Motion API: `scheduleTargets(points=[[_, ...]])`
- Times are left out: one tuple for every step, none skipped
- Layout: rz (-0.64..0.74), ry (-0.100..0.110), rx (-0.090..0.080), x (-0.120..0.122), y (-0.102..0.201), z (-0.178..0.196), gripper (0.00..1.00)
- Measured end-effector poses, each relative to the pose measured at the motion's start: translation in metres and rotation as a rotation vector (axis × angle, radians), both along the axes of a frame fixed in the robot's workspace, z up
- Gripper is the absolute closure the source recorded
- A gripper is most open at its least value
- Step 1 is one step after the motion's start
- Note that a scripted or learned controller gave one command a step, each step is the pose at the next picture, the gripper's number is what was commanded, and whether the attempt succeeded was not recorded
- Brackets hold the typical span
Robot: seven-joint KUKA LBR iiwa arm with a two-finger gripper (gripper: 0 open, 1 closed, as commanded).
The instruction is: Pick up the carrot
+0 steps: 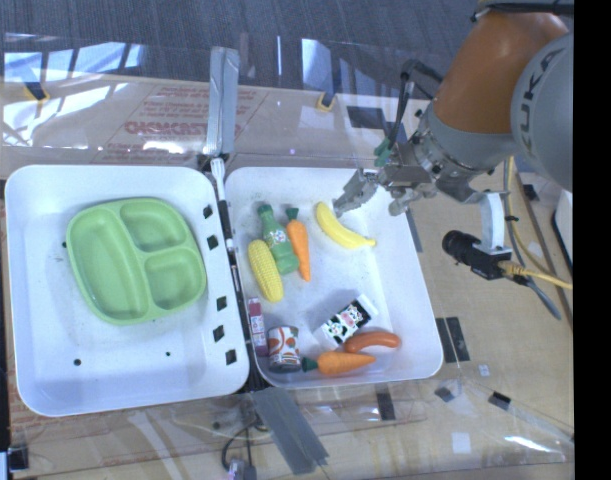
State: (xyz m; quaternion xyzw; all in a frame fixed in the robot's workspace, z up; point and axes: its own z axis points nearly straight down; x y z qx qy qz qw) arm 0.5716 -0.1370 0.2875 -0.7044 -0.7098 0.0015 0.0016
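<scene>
Carrot (300, 250), slim and orange with green top, lies untouched; jaws (377, 196) gape wide above.

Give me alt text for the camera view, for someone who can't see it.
The gripper hangs open above the banana in the right bin, holding nothing. An upright carrot lies left of the banana; the left bin holds a green plate.
</scene>
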Motion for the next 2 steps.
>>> scheduleTargets(points=[[0.115, 0.0, 0.0, 0.017, 0.021, -0.182, 0.0], [0.12, -0.004, 0.0, 0.019, 0.021, -0.169, 1.0]])
